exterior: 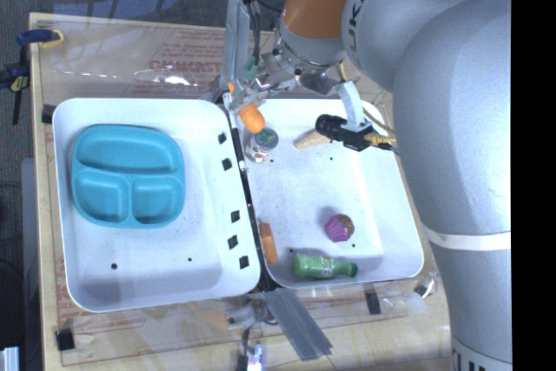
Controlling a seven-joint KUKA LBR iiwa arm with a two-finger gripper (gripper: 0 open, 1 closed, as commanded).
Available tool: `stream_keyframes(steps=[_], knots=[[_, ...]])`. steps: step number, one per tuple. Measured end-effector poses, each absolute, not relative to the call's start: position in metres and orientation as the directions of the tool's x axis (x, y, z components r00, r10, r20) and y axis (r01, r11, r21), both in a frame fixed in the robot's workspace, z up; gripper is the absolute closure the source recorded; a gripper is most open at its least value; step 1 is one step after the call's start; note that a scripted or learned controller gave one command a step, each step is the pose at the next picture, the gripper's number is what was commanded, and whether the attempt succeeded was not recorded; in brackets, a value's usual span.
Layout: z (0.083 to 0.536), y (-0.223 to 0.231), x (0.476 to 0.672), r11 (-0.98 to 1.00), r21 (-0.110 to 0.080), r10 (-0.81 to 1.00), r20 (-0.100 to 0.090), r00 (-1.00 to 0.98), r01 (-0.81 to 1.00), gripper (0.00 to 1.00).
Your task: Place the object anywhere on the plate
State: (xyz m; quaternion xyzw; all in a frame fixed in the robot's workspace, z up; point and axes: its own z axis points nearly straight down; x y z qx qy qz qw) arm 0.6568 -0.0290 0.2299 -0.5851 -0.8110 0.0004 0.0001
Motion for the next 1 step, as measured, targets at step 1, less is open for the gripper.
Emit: stream_keyframes(steps=[1], knots=[[0.1909, 0.0292, 0.6155, 0.437, -0.004, 0.899, 0.001, -0.437, 0.899, 1.00]])
